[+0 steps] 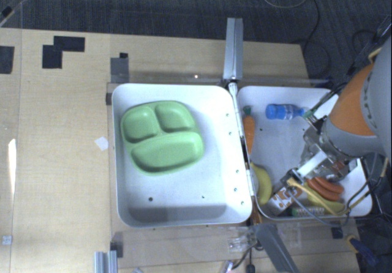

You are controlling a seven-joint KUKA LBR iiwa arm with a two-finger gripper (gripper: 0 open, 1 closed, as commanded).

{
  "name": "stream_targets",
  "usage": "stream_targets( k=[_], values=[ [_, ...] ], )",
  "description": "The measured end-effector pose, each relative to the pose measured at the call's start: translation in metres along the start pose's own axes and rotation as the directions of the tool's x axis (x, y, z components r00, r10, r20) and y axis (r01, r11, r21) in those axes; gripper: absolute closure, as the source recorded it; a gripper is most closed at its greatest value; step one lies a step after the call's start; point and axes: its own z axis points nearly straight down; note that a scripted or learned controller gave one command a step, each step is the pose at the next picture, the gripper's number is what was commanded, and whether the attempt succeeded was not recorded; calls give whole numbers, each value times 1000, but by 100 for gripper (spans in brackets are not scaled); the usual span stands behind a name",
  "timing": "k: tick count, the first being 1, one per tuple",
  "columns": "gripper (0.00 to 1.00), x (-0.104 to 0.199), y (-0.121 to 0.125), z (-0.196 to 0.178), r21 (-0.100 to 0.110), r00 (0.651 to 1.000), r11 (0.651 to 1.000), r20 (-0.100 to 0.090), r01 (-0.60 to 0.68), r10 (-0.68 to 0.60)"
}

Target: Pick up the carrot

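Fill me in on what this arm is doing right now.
The arm reaches into the right bin, its gripper low over a pile of items near the bin's front. The carrot it should pick up lies apart from it, against the bin's left wall, with a blue bottle nearby. The left bin holds a green divided plate.

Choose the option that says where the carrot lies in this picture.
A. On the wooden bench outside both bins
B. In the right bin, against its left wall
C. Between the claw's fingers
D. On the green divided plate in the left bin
B: the carrot lies in the right bin, along its left wall, apart from the claw lower in that bin.
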Motion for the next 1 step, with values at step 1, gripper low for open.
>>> stream_targets(
  k=[1],
  values=[
    [100,-20,39,57,2,966,966,1,258,-258]
  ],
)
